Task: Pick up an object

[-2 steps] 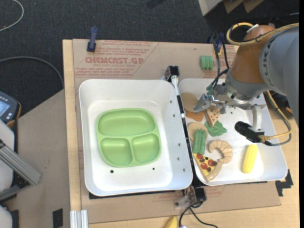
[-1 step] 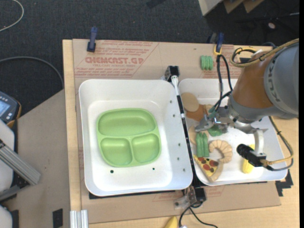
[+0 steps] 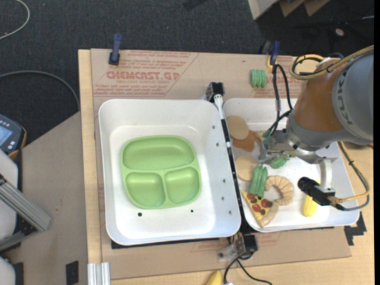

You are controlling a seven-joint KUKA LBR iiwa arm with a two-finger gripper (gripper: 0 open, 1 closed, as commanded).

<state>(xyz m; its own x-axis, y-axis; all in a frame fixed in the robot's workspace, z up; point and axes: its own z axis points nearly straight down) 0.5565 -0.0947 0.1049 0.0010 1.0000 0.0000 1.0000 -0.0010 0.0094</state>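
Crowded right bin leaves little room for a clean pick

Leftmost, the green divided plate (image 3: 160, 172) lies alone in the left bin (image 3: 113, 159), well clear of trouble. Right of that plate, the right bin (image 3: 350, 218) crowds toy food together: a pizza slice (image 3: 261, 206), a green bean pod (image 3: 259, 180), a croissant (image 3: 281, 189) and a yellow corn piece (image 3: 309, 206). The gripper (image 3: 272, 154) hangs just above the pod; whether it is wide or narrow cannot be told. Judged from this clutter, descending could nudge neighbours or pinch two items.

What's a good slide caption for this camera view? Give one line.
KUKA arm's pincer lowered into right bin above toy food; green divided plate sits in left bin.
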